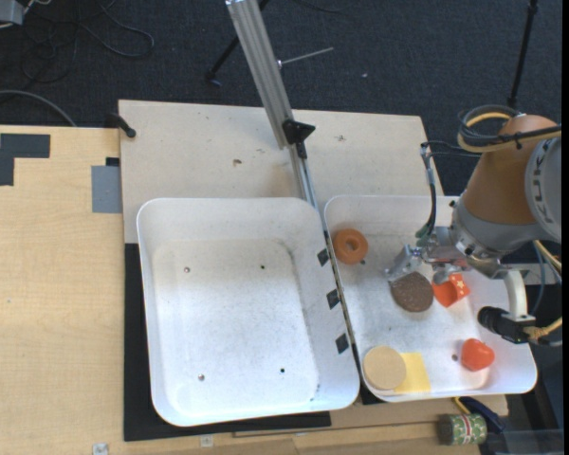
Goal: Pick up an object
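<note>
The right bin [379, 218] holds several small objects: an orange ring-shaped doughnut [350, 245] near its left wall, a dark brown round disc [413, 293] in the middle, an orange-red block [449, 290] beside it, a red-orange rounded piece [476, 354] at the front right, and a tan round disc [385, 367] lying by a yellow flat piece [416, 373] at the front. My gripper [419, 263] hangs low over the middle of this bin, just above the brown disc and left of the orange-red block. Nothing shows between its fingers.
The left bin [171, 218] lies beside the right one, with black clips along the shared rim [328, 278]. A slanted aluminium bar [266, 74] rises behind the bins. The arm's orange band [504, 178] looms over the right bin's far right corner. A small can [463, 429] lies below the bench's front edge.
</note>
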`<state>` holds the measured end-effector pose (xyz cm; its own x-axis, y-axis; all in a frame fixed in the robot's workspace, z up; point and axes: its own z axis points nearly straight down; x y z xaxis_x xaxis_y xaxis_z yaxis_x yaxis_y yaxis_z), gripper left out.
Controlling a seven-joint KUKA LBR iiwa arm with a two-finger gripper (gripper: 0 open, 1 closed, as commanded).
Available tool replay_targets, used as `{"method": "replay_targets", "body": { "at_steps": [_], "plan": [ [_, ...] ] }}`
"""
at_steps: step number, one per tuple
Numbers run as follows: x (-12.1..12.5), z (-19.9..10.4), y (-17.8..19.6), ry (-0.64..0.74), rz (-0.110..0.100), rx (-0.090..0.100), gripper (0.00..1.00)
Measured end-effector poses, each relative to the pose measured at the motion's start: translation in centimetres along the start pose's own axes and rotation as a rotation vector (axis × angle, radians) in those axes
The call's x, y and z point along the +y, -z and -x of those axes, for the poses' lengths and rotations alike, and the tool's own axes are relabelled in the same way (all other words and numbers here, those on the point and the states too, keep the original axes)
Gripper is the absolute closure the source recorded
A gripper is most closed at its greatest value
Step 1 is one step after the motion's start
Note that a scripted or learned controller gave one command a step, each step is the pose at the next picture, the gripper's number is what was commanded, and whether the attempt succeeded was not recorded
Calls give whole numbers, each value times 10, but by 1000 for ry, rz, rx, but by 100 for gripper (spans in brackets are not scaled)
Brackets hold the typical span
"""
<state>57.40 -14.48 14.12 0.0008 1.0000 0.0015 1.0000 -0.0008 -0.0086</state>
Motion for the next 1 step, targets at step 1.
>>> {"method": "replay_targets", "body": {
  "at_steps": [1],
  "plan": [
    [2,1,-48,0,12,-5,0]
  ]
}}
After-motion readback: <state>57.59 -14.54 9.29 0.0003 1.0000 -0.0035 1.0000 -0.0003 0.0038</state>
